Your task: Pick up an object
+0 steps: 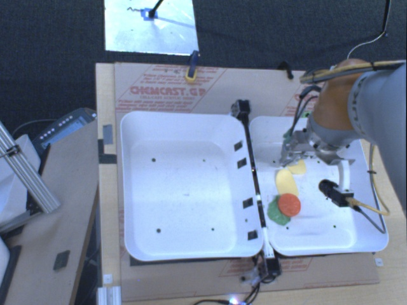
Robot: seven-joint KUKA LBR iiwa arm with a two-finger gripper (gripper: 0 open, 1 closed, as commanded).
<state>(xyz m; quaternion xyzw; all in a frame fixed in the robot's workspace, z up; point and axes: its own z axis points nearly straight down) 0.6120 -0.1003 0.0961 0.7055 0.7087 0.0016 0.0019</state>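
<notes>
In the right bin [318, 240] lie a yellow banana-shaped piece [286, 183], an orange-red round object [290, 204] and a green object [276, 212] partly tucked under it. A smaller yellow piece [297, 168] lies just below my gripper [291, 158]. The gripper hangs low over the bin's upper middle, right above these yellow pieces, with the grey arm and its orange band [337, 100] reaching in from the right. The fingertips are small and dark against the bin.
The left bin [184, 183] sits beside the right one, split from it by a black-clipped divider [251, 170]. A black cable fitting [336, 193] with a yellow wire hangs by the arm over the right bin. A shiny plate [151, 18] lies at the back.
</notes>
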